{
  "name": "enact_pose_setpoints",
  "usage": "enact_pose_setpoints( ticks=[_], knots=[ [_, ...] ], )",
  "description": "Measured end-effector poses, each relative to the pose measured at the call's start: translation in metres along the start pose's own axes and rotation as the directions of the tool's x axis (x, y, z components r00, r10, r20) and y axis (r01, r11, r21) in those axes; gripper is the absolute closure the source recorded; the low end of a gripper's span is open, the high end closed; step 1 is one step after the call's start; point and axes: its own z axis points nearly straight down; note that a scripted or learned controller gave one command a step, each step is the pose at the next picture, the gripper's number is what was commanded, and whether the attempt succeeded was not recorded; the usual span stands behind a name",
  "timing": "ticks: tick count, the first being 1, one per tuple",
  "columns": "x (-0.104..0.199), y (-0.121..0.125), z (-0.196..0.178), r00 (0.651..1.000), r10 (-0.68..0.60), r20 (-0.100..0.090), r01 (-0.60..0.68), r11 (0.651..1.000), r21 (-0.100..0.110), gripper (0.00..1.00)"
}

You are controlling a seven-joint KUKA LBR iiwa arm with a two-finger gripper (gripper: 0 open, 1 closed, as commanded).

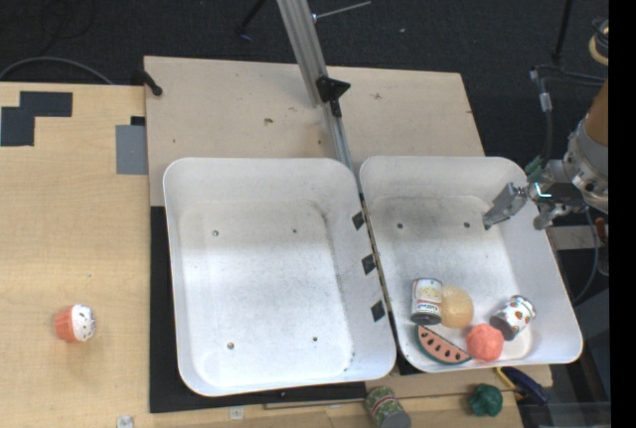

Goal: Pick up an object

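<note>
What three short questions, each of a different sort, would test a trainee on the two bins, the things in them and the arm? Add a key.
1. True or false: the small can stands in the left bin.
2. Which lies nearest the right bin's front edge? A. watermelon slice B. small can C. gripper
3. Fill in: the red ball touches the ____ slice.

Key: 1 false, it stands in the right bin. 2 A. 3 watermelon.

Can [427, 300], ball [485, 342] and watermelon slice [442, 346] in right bin [452, 188].
</note>
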Motion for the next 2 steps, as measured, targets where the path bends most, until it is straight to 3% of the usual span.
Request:
enact_pose_setpoints(
  ticks=[1,2],
  knots=[
    [0.000,0.001,-0.002,1.000,0.000,0.001,0.000,1.000,-0.005,0.00],
    [0.007,0.003,0.060,1.000,0.000,-0.001,0.000,1.000,0.002,0.00]
  ],
)
